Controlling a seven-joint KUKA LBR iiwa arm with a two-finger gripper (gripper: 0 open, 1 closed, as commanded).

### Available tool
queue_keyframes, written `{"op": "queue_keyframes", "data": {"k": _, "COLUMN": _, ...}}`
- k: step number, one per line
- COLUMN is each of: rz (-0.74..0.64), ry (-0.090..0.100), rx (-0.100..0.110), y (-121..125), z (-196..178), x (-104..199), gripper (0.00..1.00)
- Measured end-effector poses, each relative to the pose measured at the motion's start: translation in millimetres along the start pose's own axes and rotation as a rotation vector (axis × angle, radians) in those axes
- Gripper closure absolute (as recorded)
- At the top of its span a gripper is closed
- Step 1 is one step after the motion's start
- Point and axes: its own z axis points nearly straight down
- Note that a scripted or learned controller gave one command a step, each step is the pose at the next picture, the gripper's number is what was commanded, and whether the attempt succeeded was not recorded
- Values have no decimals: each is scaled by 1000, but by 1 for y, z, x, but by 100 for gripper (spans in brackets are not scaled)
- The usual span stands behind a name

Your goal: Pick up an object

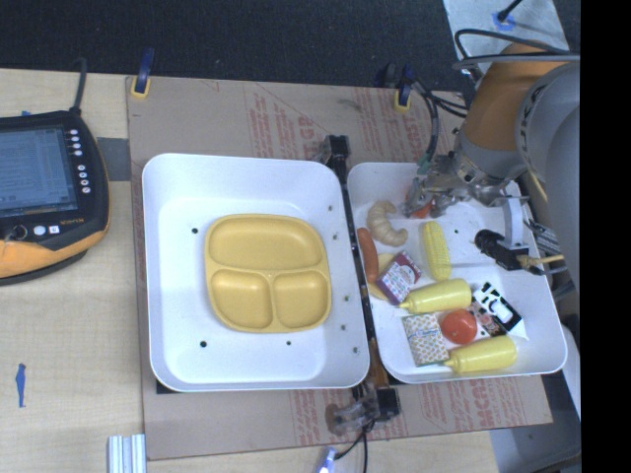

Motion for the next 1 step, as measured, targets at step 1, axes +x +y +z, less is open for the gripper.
{"op": "queue_keyframes", "data": {"k": 1, "rz": -1, "ry": -1, "rx": -3, "y": -50, "z": -90, "x": 81, "gripper": 100}}
